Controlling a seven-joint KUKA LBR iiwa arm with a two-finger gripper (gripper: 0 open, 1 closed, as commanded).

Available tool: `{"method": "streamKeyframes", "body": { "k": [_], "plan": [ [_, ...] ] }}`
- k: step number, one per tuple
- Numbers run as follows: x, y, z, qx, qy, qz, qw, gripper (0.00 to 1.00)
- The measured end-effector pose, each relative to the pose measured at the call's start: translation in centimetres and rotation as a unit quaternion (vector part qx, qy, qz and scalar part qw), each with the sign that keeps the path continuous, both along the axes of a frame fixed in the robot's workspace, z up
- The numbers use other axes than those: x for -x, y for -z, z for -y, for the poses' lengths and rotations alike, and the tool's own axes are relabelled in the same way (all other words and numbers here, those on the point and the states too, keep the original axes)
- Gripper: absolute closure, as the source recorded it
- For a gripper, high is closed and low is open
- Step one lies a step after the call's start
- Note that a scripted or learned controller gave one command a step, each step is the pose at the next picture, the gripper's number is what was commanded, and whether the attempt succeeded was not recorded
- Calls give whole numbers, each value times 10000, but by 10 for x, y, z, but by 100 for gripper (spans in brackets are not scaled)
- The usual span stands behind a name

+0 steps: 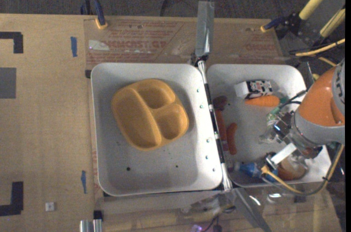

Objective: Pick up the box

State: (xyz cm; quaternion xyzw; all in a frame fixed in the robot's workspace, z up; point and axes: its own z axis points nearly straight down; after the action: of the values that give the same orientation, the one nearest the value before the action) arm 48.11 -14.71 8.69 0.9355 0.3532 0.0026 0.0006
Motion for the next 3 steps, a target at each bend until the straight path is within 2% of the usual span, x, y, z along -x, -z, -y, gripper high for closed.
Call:
{"method": "streamKeyframes", "body": {
  "k": [1,2,3],
  "plan": [
    [-13,-5,-5,14,-1117,-19,9937,0],
    [-3,-170,17,11,-1863,-27,9825,0],
    [1,-348,57,12,-1130,-28,9936,0]
  ]
}}
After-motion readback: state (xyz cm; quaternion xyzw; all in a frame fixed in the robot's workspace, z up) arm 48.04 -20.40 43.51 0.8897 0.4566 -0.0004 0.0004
